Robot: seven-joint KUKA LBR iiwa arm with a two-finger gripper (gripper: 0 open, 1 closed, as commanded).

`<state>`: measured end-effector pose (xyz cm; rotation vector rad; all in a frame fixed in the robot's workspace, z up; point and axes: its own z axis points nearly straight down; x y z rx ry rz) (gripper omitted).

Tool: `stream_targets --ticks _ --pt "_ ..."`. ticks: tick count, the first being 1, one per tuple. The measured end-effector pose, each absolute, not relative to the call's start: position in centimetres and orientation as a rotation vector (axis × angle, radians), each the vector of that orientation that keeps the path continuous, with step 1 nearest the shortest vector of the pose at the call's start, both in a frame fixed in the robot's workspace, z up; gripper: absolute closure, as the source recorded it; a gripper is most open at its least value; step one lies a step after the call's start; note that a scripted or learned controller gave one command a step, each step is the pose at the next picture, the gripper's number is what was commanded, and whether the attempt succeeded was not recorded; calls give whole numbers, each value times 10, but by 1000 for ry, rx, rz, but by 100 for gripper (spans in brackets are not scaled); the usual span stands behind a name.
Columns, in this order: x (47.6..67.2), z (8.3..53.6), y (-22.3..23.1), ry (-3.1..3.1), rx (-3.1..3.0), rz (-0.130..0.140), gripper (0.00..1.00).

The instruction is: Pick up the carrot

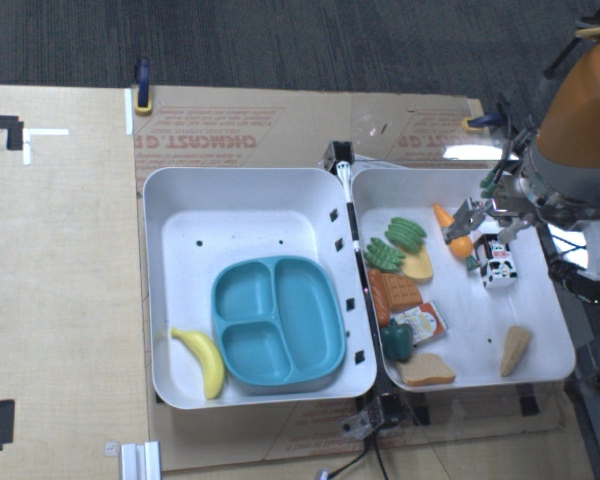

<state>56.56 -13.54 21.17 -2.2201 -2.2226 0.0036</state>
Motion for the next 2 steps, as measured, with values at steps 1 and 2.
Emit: stream_targets --ticks 1,2 --pt "624 99 -144 -2066 -2383 -12 0" --pt "623 107 -144 -2066 -2379 -6 100"
